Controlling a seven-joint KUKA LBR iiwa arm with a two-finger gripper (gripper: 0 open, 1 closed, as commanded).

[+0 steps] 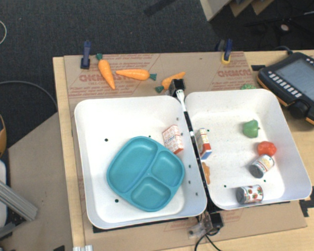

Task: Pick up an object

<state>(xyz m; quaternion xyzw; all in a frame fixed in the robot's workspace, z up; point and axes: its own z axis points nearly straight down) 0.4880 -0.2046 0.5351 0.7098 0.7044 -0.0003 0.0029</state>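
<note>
**A:** White shallow plastic bins [93, 126], both stocked. How wide the claw stands, I cannot tell. What's risky?

**B:** Two round metal cans [250, 194] near-right may roll from a pinch. Two small cardboard cartons [202, 143] hug the middle walls, crowding fingers. Also one green toy pepper [250, 128], one red toy tomato [266, 148], one teal divided plate [145, 173].

Pose of the robot's arm and wrist, and the state of its pincer, cannot be told from this slanted overhead angle.
</note>
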